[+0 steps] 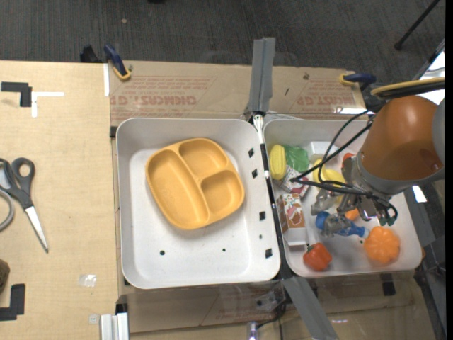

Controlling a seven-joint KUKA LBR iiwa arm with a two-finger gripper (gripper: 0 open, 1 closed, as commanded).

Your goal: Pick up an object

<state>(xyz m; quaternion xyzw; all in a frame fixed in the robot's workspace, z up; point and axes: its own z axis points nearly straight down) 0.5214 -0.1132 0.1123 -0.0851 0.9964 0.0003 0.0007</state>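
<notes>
The claw (348,207) hangs low in the right white bin (407,264), likely reaching for the small blue plastic toy (338,225) at its six o'clock; I cannot tell its state.

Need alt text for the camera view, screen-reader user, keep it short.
A grey arm with an orange band reaches from the right into the right white bin, its gripper low among small toys, including an orange ball, a red piece and a yellow corn cob. The left bin holds a yellow divided plate; scissors lie on the bench.
</notes>
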